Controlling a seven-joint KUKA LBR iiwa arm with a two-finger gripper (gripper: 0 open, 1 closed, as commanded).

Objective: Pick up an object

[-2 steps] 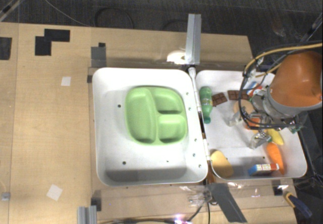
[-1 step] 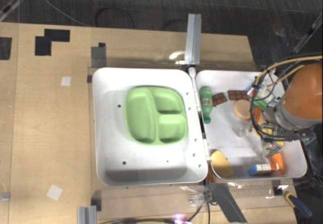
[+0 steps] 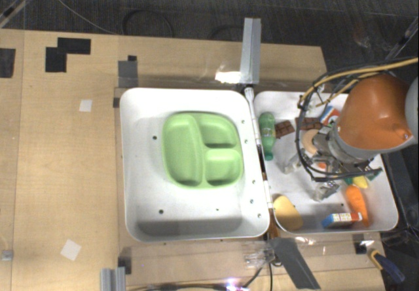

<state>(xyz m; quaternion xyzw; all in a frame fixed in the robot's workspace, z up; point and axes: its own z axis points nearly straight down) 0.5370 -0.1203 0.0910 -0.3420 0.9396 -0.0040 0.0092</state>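
Wooden bench (image 3: pixel 59 172) under dark carpet, two white bins side by side, and the arm (image 3: pixel 376 113) is down over the right bin (image 3: pixel 393 217). The gripper (image 3: pixel 325 164) is buried beneath the orange band and a tangle of cables; whether it's wide, narrow or holding something, I cannot tell. Just beside it, toward the front, sits an orange carrot (image 3: pixel 357 201), with a small red, white and blue box (image 3: pixel 342 219) touching or nearly touching its lower end. Further left, a yellow round piece (image 3: pixel 287 211) leans in the near corner. A green bottle (image 3: pixel 266 132) lies along the dividing wall. Over in the left bin (image 3: pixel 141 152), a green divided plate (image 3: pixel 201 149) rests in the middle.
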